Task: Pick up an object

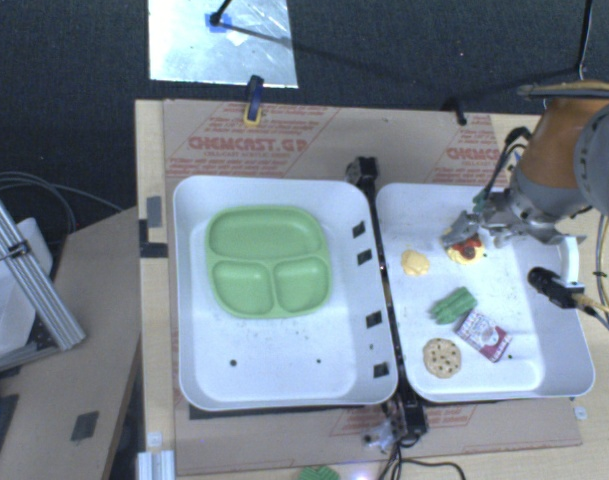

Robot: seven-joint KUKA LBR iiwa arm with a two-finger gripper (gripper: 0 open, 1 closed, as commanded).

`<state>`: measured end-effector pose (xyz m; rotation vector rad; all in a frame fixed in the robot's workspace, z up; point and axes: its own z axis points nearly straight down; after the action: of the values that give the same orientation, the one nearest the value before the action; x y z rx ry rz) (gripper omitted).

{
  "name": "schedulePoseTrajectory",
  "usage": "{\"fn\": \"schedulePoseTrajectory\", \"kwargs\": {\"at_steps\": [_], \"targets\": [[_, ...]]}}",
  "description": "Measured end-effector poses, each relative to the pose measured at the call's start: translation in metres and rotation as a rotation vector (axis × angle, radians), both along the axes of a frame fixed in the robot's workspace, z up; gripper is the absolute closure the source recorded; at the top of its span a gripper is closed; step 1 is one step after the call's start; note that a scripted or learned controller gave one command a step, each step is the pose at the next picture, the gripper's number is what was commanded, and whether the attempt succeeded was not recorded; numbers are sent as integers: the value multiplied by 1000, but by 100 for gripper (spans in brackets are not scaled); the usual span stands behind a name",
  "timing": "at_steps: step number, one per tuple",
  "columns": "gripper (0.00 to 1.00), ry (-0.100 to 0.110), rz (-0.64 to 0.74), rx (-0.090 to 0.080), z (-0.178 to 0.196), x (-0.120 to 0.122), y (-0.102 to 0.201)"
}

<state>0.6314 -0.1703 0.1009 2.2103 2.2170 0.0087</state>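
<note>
You are looking at cardboard (246,140) printed "CHEMCAST GP" lying under two white bins; the left bin (189,298) is holding a green divided tray (268,260). At three o'clock the gripper (468,240) is pinching a small red-and-yellow toy (468,252) over the right bin (569,363), with a green piece (453,305), a maroon packet (483,335), a cookie (442,357) and a yellow piece (415,263) sitting below and beside it.

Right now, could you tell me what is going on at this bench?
The grey arm's gripper is down in the right white bin, at a small red and yellow object; whether it has it is unclear. Also there lie a yellow lump, a green piece, a round cookie and a red packet. The left white bin holds a green divided tray.
</note>
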Motion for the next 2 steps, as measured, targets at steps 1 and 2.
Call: {"fn": "schedulePoseTrajectory", "kwargs": {"at_steps": [1,2], "targets": [[0,14,-3,5,-17,-37,14],[0,16,-4,5,-17,-99,22]]}}
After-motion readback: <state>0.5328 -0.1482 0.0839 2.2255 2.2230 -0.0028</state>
